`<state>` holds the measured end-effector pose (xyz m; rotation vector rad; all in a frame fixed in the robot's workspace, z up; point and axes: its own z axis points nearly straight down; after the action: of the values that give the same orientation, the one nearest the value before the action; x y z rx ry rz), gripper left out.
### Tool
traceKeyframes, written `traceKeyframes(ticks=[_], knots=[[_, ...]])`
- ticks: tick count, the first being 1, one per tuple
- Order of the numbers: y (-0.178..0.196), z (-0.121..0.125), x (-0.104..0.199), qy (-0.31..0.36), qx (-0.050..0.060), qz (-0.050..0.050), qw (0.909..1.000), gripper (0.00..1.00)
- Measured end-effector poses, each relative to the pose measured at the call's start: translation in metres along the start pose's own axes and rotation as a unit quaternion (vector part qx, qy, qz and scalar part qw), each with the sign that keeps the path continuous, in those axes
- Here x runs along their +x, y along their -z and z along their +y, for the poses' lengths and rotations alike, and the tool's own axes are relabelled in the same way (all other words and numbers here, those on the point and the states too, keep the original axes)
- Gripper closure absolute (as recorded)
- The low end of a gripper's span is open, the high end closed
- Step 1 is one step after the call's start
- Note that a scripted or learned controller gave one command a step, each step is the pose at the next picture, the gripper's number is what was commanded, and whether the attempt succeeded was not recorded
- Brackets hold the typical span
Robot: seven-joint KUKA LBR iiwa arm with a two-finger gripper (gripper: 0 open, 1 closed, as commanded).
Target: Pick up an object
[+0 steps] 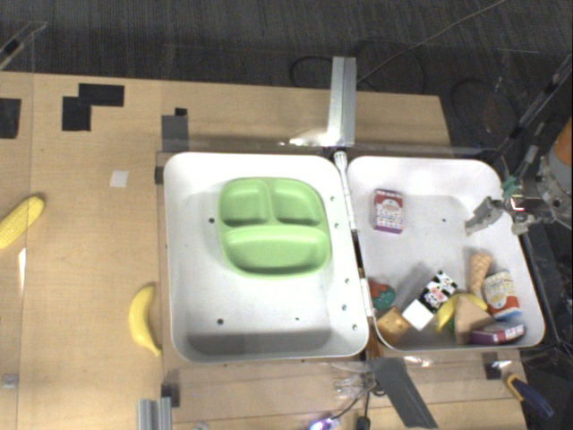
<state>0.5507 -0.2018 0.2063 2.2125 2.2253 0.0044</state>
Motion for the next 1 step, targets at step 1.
traceKeyframes(ticks=[1], knots=[[-0.0942,0.0453,0.0661,0.019,0.001,0.001,0.9998,0.00]])
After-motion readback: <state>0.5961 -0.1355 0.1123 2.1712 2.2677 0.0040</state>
